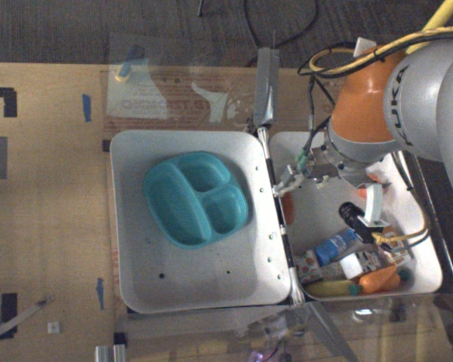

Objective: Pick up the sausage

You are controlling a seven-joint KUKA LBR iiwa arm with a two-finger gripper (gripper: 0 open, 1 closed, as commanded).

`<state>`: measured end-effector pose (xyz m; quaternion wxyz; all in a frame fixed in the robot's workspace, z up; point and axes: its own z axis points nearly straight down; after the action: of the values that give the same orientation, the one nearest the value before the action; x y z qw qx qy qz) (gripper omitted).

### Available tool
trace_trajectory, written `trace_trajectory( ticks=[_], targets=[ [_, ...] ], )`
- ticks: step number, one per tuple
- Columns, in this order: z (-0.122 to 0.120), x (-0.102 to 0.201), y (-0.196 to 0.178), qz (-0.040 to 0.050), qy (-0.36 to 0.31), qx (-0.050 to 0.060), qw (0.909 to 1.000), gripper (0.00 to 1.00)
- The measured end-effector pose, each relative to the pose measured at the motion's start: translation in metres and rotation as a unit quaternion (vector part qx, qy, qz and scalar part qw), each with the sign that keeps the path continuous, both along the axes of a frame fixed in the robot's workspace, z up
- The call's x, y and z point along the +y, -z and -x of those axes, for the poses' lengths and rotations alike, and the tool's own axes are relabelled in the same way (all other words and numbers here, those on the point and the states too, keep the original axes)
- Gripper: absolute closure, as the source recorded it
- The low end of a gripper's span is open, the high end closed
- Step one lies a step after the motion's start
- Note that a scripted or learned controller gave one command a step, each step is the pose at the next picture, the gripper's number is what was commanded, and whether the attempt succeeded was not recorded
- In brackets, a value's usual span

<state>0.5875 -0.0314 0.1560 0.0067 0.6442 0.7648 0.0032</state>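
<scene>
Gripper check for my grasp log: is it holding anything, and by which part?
Cannot be told. The gripper is at the upper end of the sausage, by the left wall of the right bin, but a hold is not visible.

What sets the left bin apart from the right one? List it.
The left bin holds one teal divided plate; the right bin holds several small things crowded along its near edge. The arm hangs over the right bin, not the left. Both are shallow and white.

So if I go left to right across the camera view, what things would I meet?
Teal plate → reddish sausage → blue carton → orange carrot.
</scene>
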Motion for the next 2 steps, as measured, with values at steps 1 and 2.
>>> trace_trajectory(
  ticks=[1,2],
  targets=[
    [-0.009,-0.014,-0.029,-0.0011,-0.025,0.006,0.9997,0.00],
    [0.028,-0.105,0.067,-0.0004,-0.041,0.003,0.9991,0.00]
  ],
)
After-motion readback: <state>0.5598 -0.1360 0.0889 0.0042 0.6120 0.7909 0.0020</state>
